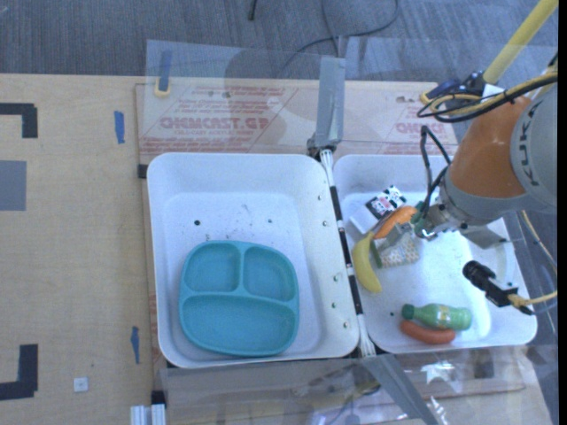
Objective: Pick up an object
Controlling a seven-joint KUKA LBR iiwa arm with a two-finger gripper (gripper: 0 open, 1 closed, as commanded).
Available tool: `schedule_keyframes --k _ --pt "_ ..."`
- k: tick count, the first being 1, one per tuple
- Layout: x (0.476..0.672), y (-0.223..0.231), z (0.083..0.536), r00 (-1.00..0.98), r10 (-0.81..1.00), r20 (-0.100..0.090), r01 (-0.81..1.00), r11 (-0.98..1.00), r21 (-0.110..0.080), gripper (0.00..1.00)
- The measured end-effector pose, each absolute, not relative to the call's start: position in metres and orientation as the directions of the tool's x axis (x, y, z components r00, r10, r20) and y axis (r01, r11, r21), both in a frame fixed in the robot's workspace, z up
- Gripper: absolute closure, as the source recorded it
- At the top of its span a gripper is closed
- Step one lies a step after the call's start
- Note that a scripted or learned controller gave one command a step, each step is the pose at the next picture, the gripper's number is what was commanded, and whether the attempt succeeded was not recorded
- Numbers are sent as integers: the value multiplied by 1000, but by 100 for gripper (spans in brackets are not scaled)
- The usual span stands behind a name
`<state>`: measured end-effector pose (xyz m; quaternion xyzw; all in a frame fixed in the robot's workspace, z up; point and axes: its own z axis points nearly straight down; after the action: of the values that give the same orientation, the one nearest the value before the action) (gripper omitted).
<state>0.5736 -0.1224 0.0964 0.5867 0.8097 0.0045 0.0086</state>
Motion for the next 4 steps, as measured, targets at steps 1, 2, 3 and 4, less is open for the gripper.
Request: schedule_keyframes --k 1,2,3,4 --pt "638 -103 88 -394 919 -4 919 394 6 0" --pt "640 -103 100 -396 918 -8 918 396 10 100" --pt "667 -108 262 -556 831 -4 831 556 3 100" --pt "668 -69 262 -498 867 -2 867 498 2 100"
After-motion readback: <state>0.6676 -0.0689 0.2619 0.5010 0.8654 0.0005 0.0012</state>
